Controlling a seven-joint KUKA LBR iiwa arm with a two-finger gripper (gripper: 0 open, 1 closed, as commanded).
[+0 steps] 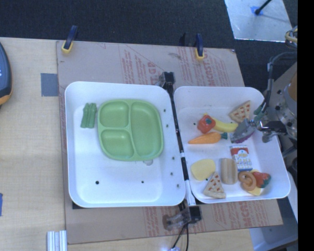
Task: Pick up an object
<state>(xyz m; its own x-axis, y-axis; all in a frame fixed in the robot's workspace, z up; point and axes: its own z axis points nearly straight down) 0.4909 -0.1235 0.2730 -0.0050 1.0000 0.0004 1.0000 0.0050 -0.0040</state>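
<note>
Two white bins on the counter (26, 156). Left bin (120, 190): one green divided plate (131, 129), one green bean bundle (88, 115), much bare floor below the plate. Right bin (220, 95): two pizza slices, upper (241, 111) and lower (214, 185), one carrot (204, 138), one tomato (206, 123), one banana (226, 125), one small carton (243, 157), crowded together. End effector (247, 128) sits low at the right rim over a purple item (243, 135); open or closed, cannot tell.
</note>
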